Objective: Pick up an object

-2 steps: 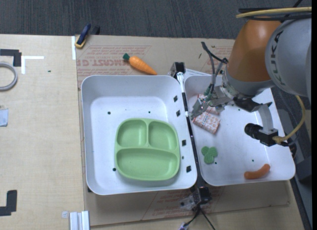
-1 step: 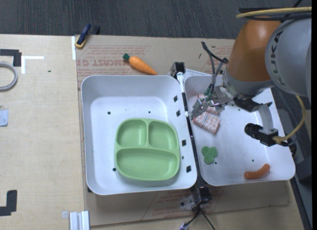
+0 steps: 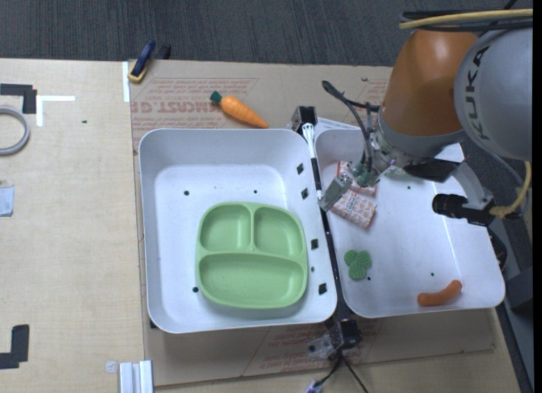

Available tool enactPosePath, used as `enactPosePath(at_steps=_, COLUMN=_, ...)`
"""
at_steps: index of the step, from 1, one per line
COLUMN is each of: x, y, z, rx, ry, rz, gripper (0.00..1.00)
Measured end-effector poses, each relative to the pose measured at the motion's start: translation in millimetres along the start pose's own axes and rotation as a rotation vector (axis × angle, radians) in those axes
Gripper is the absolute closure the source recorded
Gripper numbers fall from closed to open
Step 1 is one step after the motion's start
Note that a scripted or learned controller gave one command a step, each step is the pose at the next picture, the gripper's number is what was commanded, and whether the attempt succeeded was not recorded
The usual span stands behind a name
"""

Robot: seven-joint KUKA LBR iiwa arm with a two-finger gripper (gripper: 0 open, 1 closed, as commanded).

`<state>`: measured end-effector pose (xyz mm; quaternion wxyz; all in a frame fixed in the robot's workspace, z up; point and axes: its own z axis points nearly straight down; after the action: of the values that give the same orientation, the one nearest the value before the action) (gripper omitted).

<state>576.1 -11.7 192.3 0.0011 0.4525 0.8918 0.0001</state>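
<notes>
Patterned packet (image 3: 354,206) lies at the right bin's (image 3: 474,294) nine o'clock wall, directly below the gripper (image 3: 366,173). We cannot tell the gripper's opening or hold. We advise descending squarely, clear of the wall, before closing.

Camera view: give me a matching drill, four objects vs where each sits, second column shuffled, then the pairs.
Objects:
1. green divided plate
2. toy carrot
3. orange sausage-shaped item
4. patterned packet

Places:
A. right bin, near front corner
B. on the cardboard, behind the left bin
C. right bin, left side, by the pincer
D. left bin

Pairs: 1-D, 2-B, 3-A, 4-C
</notes>
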Motion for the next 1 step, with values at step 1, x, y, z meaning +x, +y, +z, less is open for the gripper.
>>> enactPosePath(at_steps=1, x=22.9, y=28.0, z=-0.3, rx=-0.001, ry=-0.001, rz=-0.375, gripper=0.0)
